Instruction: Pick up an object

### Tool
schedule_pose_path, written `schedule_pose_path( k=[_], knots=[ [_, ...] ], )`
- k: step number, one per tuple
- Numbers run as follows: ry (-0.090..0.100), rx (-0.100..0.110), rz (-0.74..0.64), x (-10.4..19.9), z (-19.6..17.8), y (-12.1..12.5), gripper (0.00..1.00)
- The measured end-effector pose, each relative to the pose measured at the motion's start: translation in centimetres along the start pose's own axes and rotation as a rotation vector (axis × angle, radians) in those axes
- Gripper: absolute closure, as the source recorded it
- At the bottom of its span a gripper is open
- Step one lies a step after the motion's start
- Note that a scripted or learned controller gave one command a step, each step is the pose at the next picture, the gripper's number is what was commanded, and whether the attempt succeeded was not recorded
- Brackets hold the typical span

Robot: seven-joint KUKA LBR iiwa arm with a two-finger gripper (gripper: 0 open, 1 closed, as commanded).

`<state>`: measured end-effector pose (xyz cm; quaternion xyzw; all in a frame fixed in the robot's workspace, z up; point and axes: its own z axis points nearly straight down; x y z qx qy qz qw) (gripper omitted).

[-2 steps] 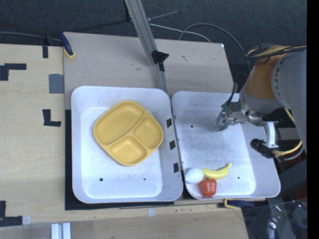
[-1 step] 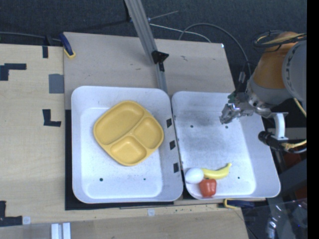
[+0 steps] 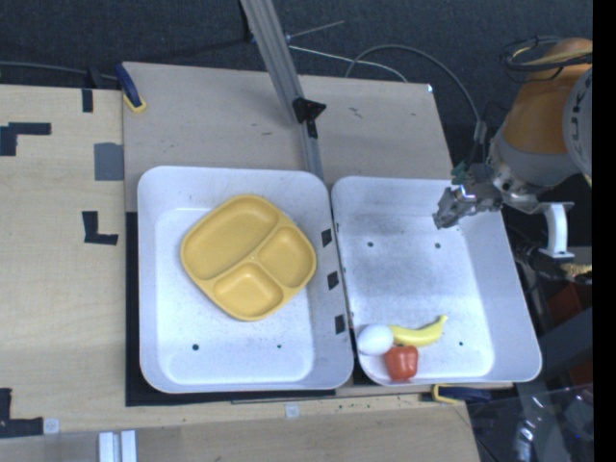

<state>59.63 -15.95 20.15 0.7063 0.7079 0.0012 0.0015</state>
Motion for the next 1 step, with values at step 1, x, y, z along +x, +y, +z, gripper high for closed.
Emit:
schedule_pose_path(
  k=[1],
  knots=[
    [0.001, 0.002, 0.000, 0.08, -2.06, 0.07, 1.00]
  ],
)
